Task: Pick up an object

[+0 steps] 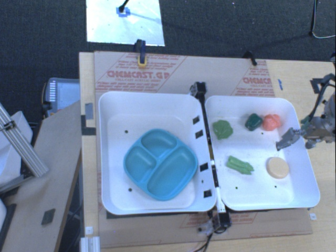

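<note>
Nearest us in the right bin (310, 193) we list a cream disc (277, 167) and ridged green piece (240, 165) — farther, green lump (222, 129), dark-green piece (253, 121), orange-pink ball (271, 122) — likely light, stiff toys, best pinched across their width; gripper (286, 139) above the disc, closure undeterminable.

light: bright, even, from overhead | glare: white bins (157, 101) near blown out, metal sheet (124, 14) washed pale | shadows: soft, faint under blue plate (160, 164) | focus: slightly soft overall, low-res | distortion: none obvious
</note>
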`<state>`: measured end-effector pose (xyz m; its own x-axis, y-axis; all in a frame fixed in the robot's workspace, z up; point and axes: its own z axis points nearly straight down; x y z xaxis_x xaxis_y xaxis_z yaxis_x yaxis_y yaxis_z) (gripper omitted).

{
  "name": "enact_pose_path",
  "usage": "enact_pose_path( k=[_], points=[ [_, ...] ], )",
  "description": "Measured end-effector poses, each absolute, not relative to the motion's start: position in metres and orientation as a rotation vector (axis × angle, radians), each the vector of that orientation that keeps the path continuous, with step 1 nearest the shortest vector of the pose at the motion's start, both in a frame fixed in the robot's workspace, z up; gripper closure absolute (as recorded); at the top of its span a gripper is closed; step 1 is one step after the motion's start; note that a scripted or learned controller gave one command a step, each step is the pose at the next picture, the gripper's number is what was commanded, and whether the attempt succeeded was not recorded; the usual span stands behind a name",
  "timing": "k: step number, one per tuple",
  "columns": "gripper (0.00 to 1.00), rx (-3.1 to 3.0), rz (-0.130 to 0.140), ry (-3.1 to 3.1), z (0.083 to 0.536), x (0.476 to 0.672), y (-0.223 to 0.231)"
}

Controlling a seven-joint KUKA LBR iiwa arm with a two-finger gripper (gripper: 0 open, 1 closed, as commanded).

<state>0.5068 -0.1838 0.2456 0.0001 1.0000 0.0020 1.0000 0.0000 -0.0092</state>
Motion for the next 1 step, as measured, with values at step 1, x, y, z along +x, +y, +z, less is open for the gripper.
enact_pose_path(
  k=[1],
  points=[
    [0.0,-2.219,-0.001,-2.226,0.2513,0.5093,-0.1833]
  ],
)
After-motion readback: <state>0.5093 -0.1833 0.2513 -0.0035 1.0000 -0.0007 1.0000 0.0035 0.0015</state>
